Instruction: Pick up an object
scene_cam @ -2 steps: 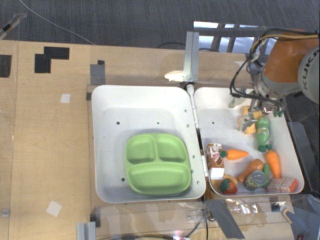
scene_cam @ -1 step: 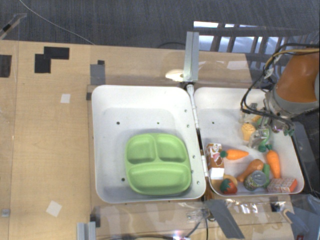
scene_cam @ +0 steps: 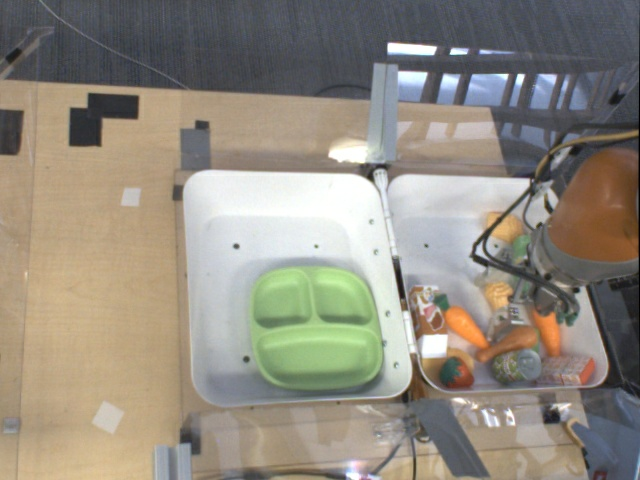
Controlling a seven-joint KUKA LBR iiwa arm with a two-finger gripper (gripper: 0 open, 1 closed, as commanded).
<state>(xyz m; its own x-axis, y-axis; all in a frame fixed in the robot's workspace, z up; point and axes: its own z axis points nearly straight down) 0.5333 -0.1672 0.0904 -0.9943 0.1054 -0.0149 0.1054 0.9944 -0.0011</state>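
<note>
fixed overhead camera, slanted down, both bins [scene_cam: 290, 193]

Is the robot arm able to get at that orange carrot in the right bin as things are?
Probably yes. The carrot lies on top of the pile with open bin floor above it, and the arm hangs just right of it.

You see a pale wood surface [scene_cam: 100, 308] carrying two shallow white bins set side by side, their inner rims touching: the left bin [scene_cam: 215, 268] and the right bin [scene_cam: 430, 208]. Black square markings [scene_cam: 100, 116] sit on the surface toward its far left corner, and two small pale patches [scene_cam: 131, 197] lie on it left of the bins. A grey upright post [scene_cam: 384, 113] stands just behind the seam where the bins meet.
</note>
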